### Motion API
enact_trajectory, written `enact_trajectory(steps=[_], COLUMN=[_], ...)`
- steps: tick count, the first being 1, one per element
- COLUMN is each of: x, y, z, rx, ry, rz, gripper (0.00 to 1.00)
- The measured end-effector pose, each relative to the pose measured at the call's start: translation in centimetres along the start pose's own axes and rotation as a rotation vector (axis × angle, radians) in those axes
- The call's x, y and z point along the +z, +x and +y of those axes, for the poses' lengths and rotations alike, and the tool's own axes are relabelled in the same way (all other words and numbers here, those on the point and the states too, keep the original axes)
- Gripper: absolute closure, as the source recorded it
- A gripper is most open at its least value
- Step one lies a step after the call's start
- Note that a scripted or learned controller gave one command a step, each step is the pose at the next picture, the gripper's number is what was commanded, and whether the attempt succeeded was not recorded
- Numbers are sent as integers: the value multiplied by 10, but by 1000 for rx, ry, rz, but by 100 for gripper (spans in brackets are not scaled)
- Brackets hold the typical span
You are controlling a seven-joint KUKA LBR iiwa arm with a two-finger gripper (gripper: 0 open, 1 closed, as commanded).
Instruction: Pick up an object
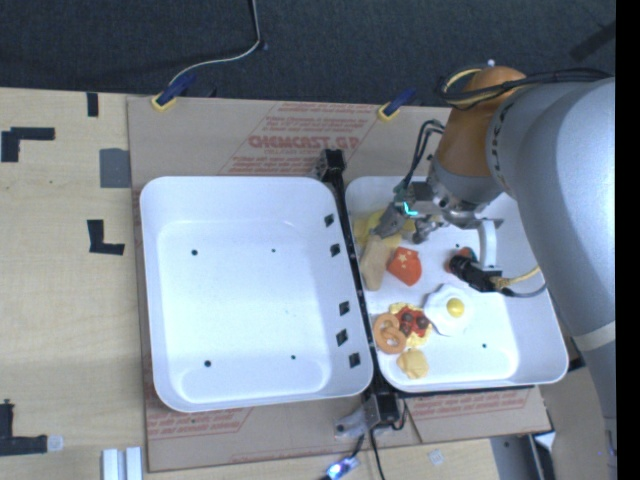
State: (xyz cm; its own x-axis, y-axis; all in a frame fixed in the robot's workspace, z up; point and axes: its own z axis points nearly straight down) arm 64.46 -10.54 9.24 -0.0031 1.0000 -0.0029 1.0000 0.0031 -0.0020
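Red print on the cardboard sheet [290,143] under the bins reads roughly "CHEMGUARD" — too faint to be sure. The gripper [412,218] hangs low over the right bin's [530,363] far-left corner, near the red piece [404,265]; whether its fingers grip anything, I cannot tell. A fried egg [452,311], pretzel [389,334] and other toy foods crowd that bin's left half — the left bin [240,298] offers wide room.

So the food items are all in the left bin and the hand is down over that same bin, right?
Not quite. The camera view shows the food items, such as the fried egg and the red piece, in the right bin, and the hand is down over that same bin.
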Motion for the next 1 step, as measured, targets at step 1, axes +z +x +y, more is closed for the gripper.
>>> enact_trajectory(steps=[1], x=[10], y=[2], z=[21], rx=[4], ry=[12], rz=[-6], gripper=[0])
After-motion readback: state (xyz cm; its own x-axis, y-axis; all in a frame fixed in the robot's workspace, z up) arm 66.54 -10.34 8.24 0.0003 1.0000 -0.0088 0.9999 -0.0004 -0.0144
